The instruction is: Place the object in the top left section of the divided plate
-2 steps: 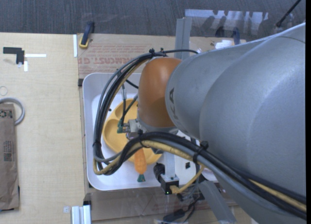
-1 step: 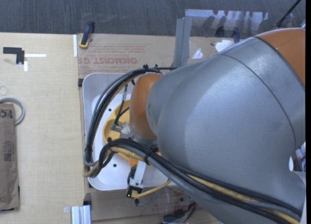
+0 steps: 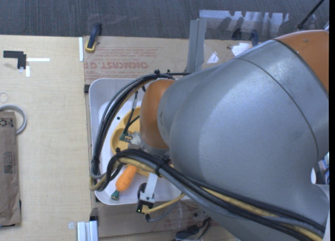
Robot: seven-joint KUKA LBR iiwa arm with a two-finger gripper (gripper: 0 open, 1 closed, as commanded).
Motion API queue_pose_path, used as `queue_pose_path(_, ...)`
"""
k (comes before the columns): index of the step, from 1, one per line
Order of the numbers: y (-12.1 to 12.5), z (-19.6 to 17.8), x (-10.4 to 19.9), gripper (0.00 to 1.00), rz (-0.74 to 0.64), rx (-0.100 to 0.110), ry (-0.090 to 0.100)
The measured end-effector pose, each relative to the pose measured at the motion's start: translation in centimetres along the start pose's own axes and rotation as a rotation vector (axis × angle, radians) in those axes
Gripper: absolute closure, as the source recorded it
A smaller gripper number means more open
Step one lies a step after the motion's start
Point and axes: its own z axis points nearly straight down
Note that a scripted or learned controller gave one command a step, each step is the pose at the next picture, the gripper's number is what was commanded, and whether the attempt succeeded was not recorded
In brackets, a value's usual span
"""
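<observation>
The grey arm with its orange band [image 3: 152, 114] reaches from the right and covers most of the left white bin [image 3: 97, 99]. A sliver of a yellow divided plate [image 3: 119, 130] shows under the cables inside that bin. An orange toy carrot [image 3: 125, 178] with a green tip lies near the bin's front edge, just left of the cable bundle. The gripper itself is hidden beneath the wrist and cables.
Black cables [image 3: 118, 99] loop over the bin's left side. A brown cardboard sheet [image 3: 125, 57] lies behind the bin. A brown paper bag [image 3: 8, 167] sits at the far left of the bench. A yellow-handled clamp [image 3: 93, 37] is at the back.
</observation>
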Motion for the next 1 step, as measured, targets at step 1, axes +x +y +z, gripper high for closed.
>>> queue_pose_path(1, 0.61, -15.22, -3.32, 0.0, 0.102, 0.003, -0.001)
